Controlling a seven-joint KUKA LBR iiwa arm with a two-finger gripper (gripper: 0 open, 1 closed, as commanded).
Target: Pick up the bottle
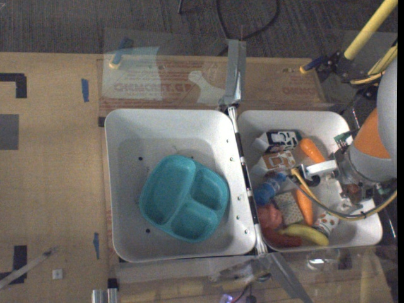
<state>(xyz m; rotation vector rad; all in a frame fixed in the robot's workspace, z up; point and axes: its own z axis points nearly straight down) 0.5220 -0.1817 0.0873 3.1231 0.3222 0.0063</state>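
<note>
The bottle is small and blue, and it looks to lie on its side in the right bin, close to the wall that this bin shares with the left bin. Lots of things crowd around it. Just above it sits a small brown and white box, and above that a dark carton with white marks. Below the bottle is a round red thing (it may be a toy tomato, I cannot be sure), and the two look like they touch. Beside the bottle, toward the arm, lies a flat grey square with a dotted look, and then a long orange carrot, smooth and pointed. A second carrot, shorter and fatter, lies near the top of the bin. A yellow banana curves along the bottom wall, and a little white cup with red spots stands next to it. The gripper hangs over the right side of this bin, well apart from the bottle, with the long orange carrot and the grey square between them. I cannot tell if the gripper is spread or pressed together, because the wrist hides it. The left bin holds one teal plate, smooth plastic, with rounded corners and three hollow parts. Both bins are white and shallow.
</note>
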